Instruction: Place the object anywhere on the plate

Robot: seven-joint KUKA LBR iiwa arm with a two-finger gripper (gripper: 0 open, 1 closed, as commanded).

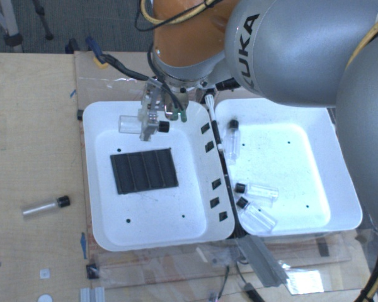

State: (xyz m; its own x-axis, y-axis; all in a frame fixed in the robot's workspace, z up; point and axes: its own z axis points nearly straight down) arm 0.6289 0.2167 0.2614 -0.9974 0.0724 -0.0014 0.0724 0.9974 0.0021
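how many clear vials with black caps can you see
5. One at the end effector in the left bin; three in the right bin: one upright-lying near its left wall, two at bottom left; one on the bench. The arm may hide more.

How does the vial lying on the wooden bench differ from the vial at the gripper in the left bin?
The bench vial lies on bare wood outside the bins; the gripper vial is above the left bin, behind the black plate. The bench vial lies slanted; the gripper vial is level. Both are clear, black-capped.
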